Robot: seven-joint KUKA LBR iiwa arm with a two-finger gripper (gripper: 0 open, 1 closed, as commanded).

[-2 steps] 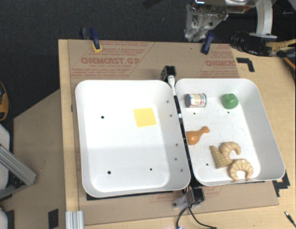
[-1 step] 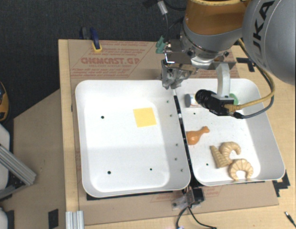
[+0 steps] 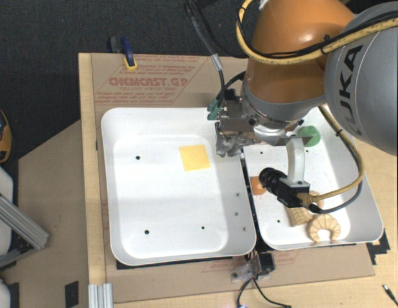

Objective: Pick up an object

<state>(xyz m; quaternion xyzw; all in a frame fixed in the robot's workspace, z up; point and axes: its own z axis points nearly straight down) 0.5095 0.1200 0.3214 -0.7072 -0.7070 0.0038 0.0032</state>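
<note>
Gripper over seam between bins, finger state cannot tell; yellow square just left, flat in left bin

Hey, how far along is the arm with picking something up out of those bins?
Done: nothing looks lifted. The yellow square lies flat in the left bin; the croissant, an orange piece and a green piece lie in the right bin. In hand: the gripper hangs over the divide between the bins, with no object visibly held. Left: grasping and lifting an object.
</note>
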